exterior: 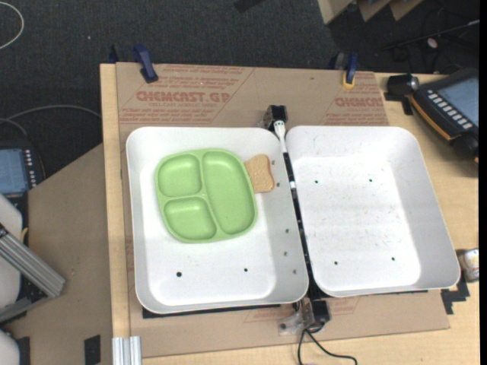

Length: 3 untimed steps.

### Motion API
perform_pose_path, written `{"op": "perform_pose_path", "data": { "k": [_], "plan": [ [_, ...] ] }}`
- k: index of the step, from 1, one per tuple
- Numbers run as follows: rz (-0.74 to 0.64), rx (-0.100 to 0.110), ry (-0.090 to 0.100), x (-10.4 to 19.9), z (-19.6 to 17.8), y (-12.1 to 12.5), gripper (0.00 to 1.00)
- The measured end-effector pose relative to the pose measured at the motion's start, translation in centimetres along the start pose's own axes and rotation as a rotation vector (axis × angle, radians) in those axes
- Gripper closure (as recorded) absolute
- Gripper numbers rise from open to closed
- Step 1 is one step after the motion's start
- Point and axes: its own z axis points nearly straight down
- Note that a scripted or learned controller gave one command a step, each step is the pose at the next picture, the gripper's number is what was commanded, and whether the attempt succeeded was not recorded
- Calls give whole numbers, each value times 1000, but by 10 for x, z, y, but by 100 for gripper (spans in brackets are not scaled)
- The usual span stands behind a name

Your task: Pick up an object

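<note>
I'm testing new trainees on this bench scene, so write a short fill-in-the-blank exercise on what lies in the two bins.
1. The green plastic divided plate lies in the ____ shallow white bin.
2. The plate is divided into ____ compartments.
3. The small flat tan piece touches the plate's ____ edge.
4. Blue and yellow clamps grip the brown board at its ____ edge.

Missing words: left; three; right; far

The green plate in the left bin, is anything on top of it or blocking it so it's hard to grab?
Nothing lies on the green plate; its three compartments look bare from above. A small tan cracker-like piece sits against its right rim, toward the divider between the bins, so a grab at that edge could bump it. The other edges look free.
</note>
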Motion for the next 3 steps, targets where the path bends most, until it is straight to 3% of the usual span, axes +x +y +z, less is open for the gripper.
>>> {"op": "perform_pose_path", "data": {
  "k": [1,2,3],
  "plan": [
    [-2,26,11,39,96,-15,100],
    [5,12,2,-27,80,15,100],
    [3,26,11,-16,165,-23,100]
  ]
}}
